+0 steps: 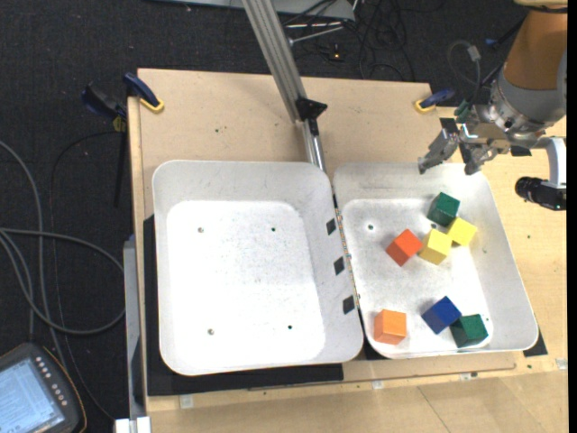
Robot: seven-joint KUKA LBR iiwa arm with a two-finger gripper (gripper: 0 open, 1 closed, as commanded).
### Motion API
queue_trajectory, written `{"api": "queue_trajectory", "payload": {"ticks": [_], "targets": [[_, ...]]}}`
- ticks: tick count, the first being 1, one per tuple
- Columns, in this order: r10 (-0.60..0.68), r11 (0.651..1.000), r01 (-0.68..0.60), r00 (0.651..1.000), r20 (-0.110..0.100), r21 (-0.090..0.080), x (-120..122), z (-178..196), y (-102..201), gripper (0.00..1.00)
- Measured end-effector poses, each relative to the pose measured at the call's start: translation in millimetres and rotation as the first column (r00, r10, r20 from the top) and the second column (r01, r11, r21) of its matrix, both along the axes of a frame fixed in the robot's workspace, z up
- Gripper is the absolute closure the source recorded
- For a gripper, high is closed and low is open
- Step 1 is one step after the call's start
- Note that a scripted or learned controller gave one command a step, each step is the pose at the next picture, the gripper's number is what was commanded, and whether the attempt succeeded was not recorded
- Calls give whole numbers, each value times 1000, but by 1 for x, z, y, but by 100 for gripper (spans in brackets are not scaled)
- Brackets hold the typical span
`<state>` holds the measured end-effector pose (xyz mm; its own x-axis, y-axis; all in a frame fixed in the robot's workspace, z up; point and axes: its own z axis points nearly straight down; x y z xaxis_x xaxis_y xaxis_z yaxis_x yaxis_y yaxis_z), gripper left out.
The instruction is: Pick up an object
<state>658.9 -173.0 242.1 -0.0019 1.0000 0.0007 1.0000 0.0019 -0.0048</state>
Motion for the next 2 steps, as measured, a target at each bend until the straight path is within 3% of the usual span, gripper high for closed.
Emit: {"api": "queue_trajectory", "payload": {"ticks": [1, 2], "targets": [[1, 1000, -1, 1000, 3, -1, 0, 3, 0, 0], [2, 1000, -2, 1000, 1, -1, 3, -41, 5, 0]]}}
